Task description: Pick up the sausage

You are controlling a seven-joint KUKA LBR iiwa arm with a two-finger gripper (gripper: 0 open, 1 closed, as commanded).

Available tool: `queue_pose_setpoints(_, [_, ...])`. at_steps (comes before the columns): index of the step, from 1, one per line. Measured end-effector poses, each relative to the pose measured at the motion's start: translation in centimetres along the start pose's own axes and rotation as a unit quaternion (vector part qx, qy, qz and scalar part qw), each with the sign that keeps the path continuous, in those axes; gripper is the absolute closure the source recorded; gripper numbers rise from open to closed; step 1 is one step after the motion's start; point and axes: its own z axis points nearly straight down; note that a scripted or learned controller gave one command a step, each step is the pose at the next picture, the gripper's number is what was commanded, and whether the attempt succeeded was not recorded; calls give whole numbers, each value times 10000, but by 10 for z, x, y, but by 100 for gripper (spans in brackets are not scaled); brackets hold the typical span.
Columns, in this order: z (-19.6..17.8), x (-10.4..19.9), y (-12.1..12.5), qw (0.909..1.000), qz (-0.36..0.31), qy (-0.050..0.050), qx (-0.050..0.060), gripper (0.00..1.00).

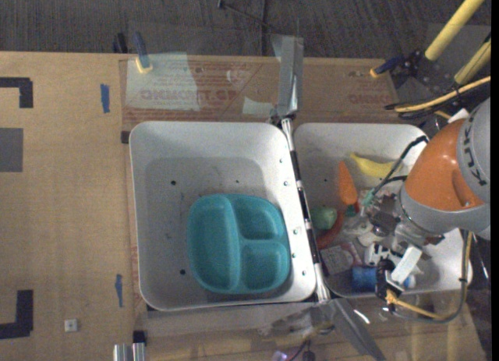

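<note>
Looking down at a slant on a tan tabletop [62, 219] marked with black corner brackets and short strips of blue tape. On it, two shallow white bins side by side, touching along their inner rims: left bin [156, 157], right bin [312, 145].

Reaching in from the right over the right bin: grey arm [460, 196] with its orange band, bent down toward the clutter there. At its tip, the end effector [373, 228], low among the objects in the middle of the right bin. Cannot tell how far open it is, nor whether it has hold of anything; too dark and crowded there.

In the left bin, toward the near right part of its floor: a teal divided plate [238, 242], lying flat.

In the right bin, a yellow banana-like piece [370, 166] near the far wall, and just beside it an orange carrot-shaped piece [348, 185], standing roughly front to back.

Nearer the left wall of the right bin: the sausage [330, 233], reddish, partly hidden, just left of the end effector. Long axis slanted, lower end toward the shared rim, upper end toward the end effector. Touching or not, cannot tell.

Just beside its upper left, a small green ball [325, 216]. Nearer the front, a grey packet [336, 259] and a small blue object [363, 277].
</note>
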Motion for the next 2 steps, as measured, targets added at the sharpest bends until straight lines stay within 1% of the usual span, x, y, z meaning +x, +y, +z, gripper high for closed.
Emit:
queue_pose_setpoints(1, [-9, -1, 1, 10000, 19, -1, -1, 100])
queue_pose_setpoints(2, [-9, -1, 1, 10000, 19, 1, -5, 0])
